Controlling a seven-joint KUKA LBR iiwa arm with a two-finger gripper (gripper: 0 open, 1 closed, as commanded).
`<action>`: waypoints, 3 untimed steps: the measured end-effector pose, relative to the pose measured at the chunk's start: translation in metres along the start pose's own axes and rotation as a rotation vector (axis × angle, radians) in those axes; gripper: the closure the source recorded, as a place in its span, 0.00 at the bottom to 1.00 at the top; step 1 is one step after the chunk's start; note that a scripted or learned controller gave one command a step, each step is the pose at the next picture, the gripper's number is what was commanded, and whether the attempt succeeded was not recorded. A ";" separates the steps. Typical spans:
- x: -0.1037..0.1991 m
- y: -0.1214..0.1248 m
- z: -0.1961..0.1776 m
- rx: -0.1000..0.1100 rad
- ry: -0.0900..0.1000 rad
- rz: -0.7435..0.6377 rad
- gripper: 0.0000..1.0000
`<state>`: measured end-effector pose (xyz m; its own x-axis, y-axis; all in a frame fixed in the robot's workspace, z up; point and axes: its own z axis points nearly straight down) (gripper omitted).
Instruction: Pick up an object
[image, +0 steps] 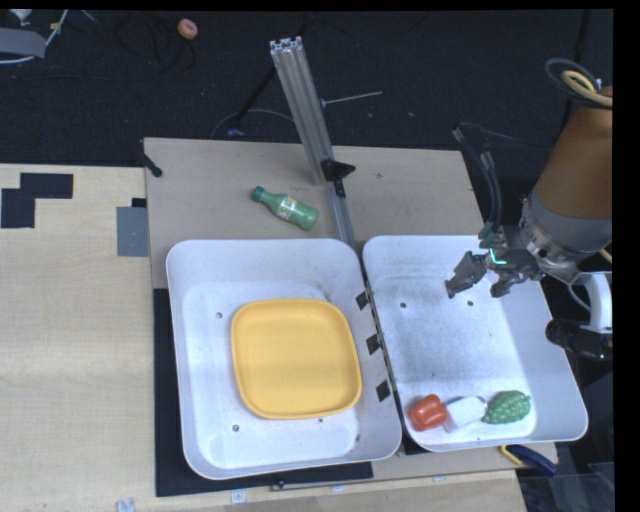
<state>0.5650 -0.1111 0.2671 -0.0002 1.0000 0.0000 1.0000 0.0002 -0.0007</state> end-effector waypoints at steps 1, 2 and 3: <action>0.000 0.000 0.000 0.000 0.000 0.000 0.00; -0.006 0.000 0.045 0.004 0.000 0.000 0.00; 0.002 -0.005 0.091 0.004 0.001 -0.001 0.00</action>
<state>0.5599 -0.1094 0.1758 -0.0008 1.0000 0.0007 1.0000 0.0008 -0.0047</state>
